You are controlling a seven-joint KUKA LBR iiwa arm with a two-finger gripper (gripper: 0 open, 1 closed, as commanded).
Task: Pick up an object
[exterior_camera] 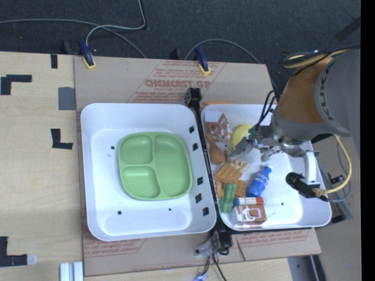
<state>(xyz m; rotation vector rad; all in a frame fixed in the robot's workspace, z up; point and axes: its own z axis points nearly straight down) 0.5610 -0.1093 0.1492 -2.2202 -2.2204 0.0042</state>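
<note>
In the left bin (99, 215), a green plate (155, 165) (three-sectioned); right bin (304, 215), clutter.

Sat side by side on the bench: left shallow white bin (94, 174) holding the green sectioned plastic plate (154, 165); right shallow white bin (304, 212) crowded with the blue plastic bottle (258, 182), with the yellow round fruit (240, 134) behind, and the red-and-white carton (251, 209) in front.

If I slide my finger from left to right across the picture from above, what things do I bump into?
Left bin → green plate → black clips between the bins → green toy → blue bottle → robot arm.
</note>
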